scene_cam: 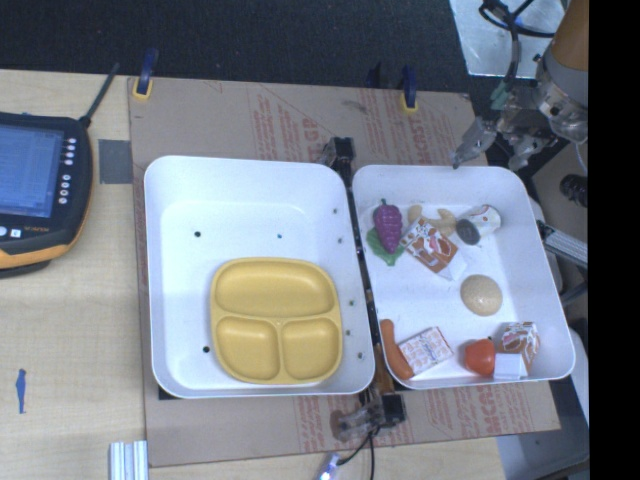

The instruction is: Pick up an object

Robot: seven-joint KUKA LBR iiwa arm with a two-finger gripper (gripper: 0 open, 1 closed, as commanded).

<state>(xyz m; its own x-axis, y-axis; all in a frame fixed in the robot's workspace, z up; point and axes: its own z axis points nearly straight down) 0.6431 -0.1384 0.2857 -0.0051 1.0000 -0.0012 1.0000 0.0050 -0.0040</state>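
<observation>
Objects for picking lie scattered in the right bin, among them a purple grape bunch and a tan ball, while my end effector hovers past its far edge, empty, fingers spread.

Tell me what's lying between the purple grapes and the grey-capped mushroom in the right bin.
In the camera view, a red-and-white packet and a small tan piece lie between the grapes and the mushroom.
</observation>
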